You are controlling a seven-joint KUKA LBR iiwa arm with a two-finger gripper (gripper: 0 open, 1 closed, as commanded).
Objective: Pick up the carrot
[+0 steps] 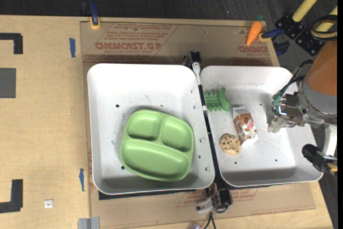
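The arm reaches in from the right, its orange band showing above the wrist at the frame's edge. The gripper (278,118) points leftward and hangs low, cables trailing around the wrist.

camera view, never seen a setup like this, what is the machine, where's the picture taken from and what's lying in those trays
One camera looks down at a slant on a bench. The grey and orange shape at the right is a robot arm, and its hand hangs over the right white bin. I cannot tell whether the hand grips anything. That bin holds a green ridged toy, a small packet and a cookie. The left white bin holds a green divided plate. The carrot it should pick up lies outside both bins, on the cardboard behind the right one.
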